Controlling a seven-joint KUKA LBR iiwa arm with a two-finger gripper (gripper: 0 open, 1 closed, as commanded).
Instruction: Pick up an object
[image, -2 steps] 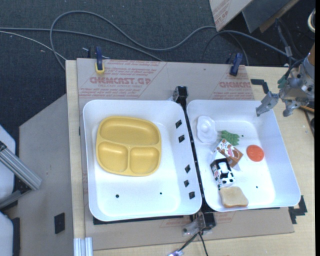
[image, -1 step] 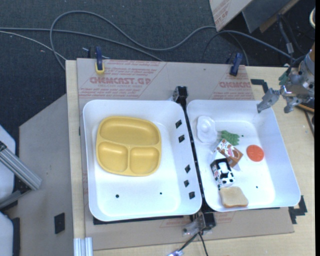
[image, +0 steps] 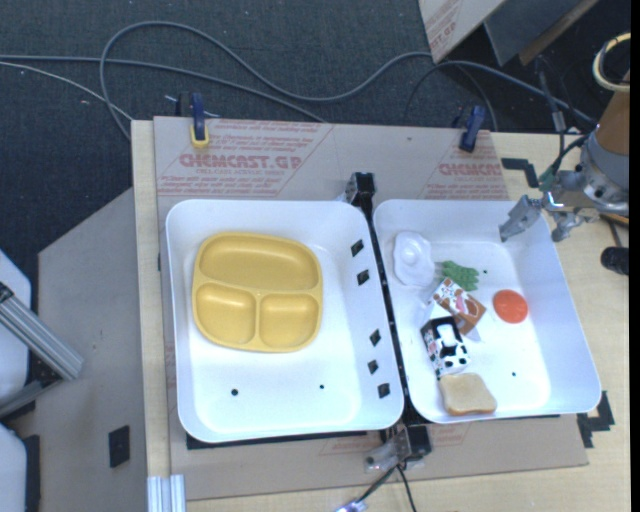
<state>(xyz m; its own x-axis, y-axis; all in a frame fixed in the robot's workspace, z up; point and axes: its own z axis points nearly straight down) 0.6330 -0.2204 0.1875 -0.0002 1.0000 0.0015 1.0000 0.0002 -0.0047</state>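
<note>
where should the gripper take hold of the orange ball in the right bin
Take the orange ball across its middle, coming straight down from above. It is round, so any finger line works, but it lies apart from the other items with bare bin floor on its right and near sides; the snack packet is on its left. The gripper is above the bin's far right corner.

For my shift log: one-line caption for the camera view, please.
Gripper open above the right bin's far rim; orange ball and bread slice lie inside; yellow divided tray fills left bin.

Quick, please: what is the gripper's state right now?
Gripper: open, holding nothing, above the right bin's far corner.
</note>
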